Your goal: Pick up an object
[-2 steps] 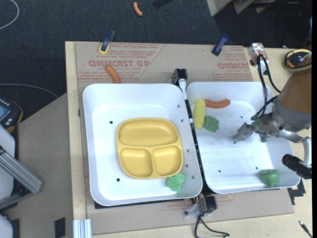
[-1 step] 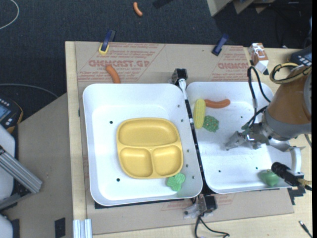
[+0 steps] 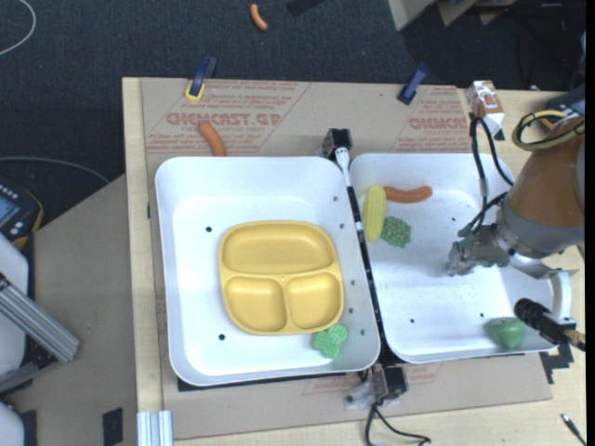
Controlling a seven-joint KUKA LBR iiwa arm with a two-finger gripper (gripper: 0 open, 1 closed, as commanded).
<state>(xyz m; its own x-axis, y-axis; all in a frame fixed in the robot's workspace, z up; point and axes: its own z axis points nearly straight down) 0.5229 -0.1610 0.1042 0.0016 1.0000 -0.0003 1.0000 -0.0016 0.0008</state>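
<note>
In the right bin (image 3: 437,328) lie a yellow corn cob (image 3: 374,211), a green broccoli piece (image 3: 395,231), an orange sausage (image 3: 407,193) near the far wall and a green round piece (image 3: 508,332) at the near right corner. My gripper (image 3: 462,257) hangs low over the bin's bare floor, right of the broccoli and apart from every object. Nothing shows between its fingertips.
The left bin (image 3: 186,212) holds a yellow three-compartment tray (image 3: 279,277) and a green leafy piece (image 3: 330,340) at its near right corner. An orange sausage (image 3: 213,137) lies on the cardboard behind the left bin. Cables (image 3: 483,156) run along the arm at right.
</note>
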